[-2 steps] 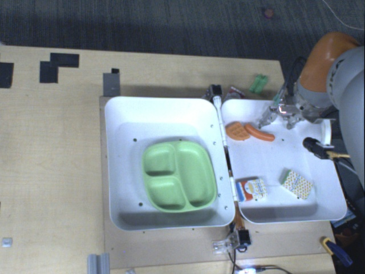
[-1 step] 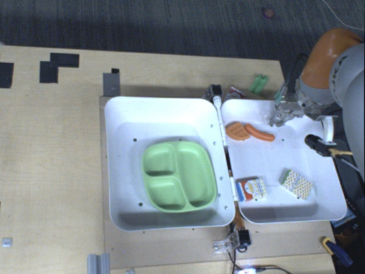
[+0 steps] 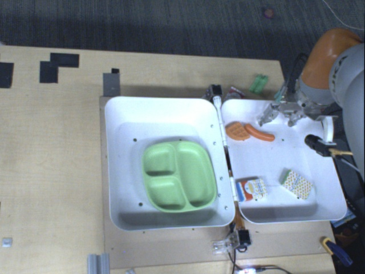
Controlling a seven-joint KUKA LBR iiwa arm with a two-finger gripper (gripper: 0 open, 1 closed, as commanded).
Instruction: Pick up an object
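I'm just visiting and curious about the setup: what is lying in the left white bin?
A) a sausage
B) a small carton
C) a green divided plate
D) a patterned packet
C: the green divided plate lies in the left bin; the sausage, carton and packet lie in the right one.

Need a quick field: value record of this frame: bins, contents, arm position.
left bin: shallow white bin holding a light green divided plastic tray, three compartments
right bin: shallow white bin holding four items
item 1: orange sausage-shaped toy, far left part of right bin
item 2: round orange-brown cookie-like piece, touching the sausage's left end
item 3: small red, white and blue carton, near left
item 4: patterned white packet, near middle
gripper: two-finger gripper, over the right bin's far edge, beside the sausage, nothing between its fingers
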